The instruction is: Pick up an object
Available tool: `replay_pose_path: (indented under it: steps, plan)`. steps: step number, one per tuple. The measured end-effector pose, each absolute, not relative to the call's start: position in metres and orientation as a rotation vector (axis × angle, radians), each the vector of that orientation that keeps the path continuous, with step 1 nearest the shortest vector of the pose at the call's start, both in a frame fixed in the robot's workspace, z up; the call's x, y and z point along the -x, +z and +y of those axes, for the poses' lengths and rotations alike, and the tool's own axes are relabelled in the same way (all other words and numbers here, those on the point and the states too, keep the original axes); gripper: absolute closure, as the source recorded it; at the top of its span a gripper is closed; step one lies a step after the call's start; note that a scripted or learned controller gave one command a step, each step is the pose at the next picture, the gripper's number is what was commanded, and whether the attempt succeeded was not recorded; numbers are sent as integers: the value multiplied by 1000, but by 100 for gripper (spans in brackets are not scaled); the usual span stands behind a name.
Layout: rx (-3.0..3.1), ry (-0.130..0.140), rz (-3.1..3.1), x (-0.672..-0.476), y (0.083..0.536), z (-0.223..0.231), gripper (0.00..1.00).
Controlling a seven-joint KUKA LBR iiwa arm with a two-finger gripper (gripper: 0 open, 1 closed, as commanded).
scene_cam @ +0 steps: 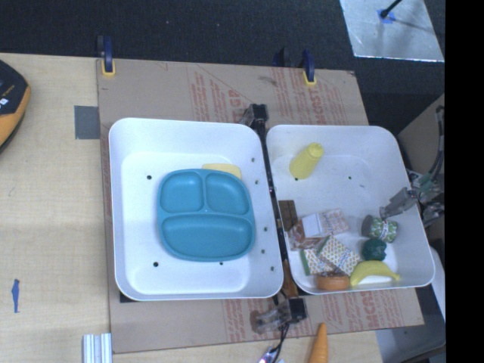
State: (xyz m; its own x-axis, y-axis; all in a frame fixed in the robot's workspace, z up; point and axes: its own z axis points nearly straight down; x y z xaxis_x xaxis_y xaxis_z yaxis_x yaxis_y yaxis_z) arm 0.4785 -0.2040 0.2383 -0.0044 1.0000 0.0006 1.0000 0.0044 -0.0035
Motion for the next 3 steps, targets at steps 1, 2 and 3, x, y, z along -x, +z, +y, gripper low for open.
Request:
replay_pose_path:
  steps: [1, 2, 3]
  plan:
    - [2210, -3, -2228, -519, 87, -191, 0]
    - [2225, -5, -2231, -478, 96, -182, 0]
    - [2220, -5, -2236, -480, 105, -183, 100]
